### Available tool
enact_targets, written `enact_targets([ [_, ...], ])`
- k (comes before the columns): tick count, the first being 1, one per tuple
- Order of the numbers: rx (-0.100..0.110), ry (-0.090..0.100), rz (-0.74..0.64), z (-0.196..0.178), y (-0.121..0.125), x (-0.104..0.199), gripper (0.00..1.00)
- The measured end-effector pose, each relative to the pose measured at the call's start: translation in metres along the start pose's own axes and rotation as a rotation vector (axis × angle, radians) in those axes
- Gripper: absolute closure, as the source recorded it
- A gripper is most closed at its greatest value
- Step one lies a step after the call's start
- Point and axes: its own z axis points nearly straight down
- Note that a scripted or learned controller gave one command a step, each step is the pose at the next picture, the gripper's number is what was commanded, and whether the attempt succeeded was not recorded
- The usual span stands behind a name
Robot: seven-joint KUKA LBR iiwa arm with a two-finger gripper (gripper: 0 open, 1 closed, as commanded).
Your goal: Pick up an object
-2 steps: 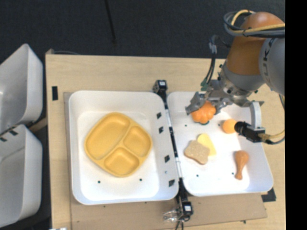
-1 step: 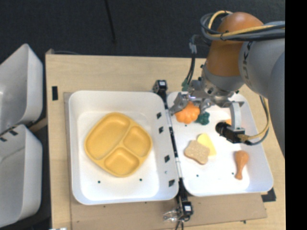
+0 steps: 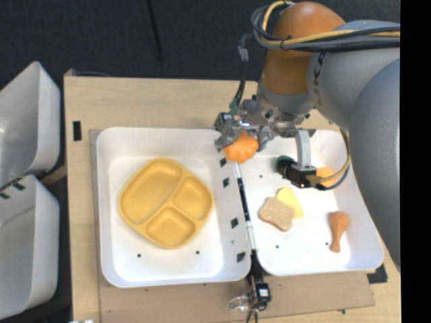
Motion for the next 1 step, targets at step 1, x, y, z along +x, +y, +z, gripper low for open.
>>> enact_targets([
  [1, 0.002, -0.002, 0.001, 0.0138, 0.0113, 0.0537, 1.00],
])
